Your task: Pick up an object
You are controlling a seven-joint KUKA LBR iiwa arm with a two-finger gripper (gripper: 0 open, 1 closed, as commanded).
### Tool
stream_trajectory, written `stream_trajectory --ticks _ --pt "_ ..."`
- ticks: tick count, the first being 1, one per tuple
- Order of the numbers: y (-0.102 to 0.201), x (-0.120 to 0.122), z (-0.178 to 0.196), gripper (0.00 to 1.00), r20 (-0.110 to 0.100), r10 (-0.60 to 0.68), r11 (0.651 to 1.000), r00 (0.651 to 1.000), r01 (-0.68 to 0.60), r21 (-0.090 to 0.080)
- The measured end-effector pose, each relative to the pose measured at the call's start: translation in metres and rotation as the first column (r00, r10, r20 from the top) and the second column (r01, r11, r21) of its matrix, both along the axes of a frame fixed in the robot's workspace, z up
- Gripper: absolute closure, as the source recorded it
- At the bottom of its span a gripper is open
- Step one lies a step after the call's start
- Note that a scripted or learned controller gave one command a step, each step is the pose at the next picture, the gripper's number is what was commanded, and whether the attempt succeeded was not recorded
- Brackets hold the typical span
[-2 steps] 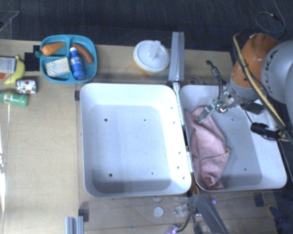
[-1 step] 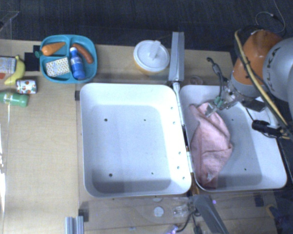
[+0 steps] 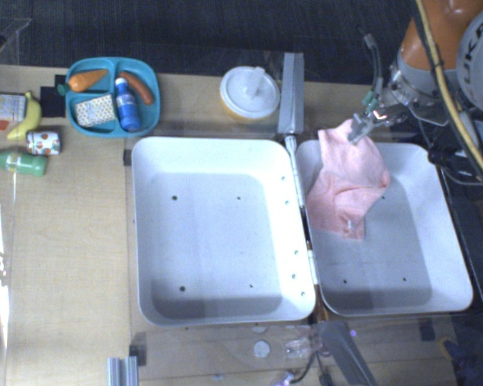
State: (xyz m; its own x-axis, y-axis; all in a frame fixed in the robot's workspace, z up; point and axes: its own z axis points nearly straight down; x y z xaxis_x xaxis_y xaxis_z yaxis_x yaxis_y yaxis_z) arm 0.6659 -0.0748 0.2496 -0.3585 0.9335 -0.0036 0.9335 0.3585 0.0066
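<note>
A pink cloth (image 3: 350, 183) hangs over the back left part of the right bin (image 3: 435, 272). Its top corner is pinched between the fingers of my gripper (image 3: 360, 129), which is shut on it above the bin's back rim. The cloth drapes down and leftward from the fingers, and its lower end reaches toward the bin floor near the divider between the bins. The arm comes in from the upper right, with the orange band showing above the wrist.
The left bin (image 3: 217, 296) sits beside the right one. Behind the bins stand a white lidded cup (image 3: 249, 92) and a blue tray (image 3: 113, 95) of toy food. A banana (image 3: 26, 117), a can (image 3: 43, 142) and a green bottle (image 3: 16, 162) lie at the far left.
</note>
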Motion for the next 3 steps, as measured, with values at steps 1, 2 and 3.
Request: stream_trajectory --ticks 1,2,3 --pt "-0.017 0.003 -0.088 1.00 -0.005 -0.012 1.000 1.000 0.012 0.000" --pt "-0.017 0.004 -0.087 0.00 -0.003 -0.011 1.000 1.000 0.011 0.000" --pt "-0.016 0.006 -0.075 1.00 0.002 -0.005 1.000 1.000 0.005 -0.001"
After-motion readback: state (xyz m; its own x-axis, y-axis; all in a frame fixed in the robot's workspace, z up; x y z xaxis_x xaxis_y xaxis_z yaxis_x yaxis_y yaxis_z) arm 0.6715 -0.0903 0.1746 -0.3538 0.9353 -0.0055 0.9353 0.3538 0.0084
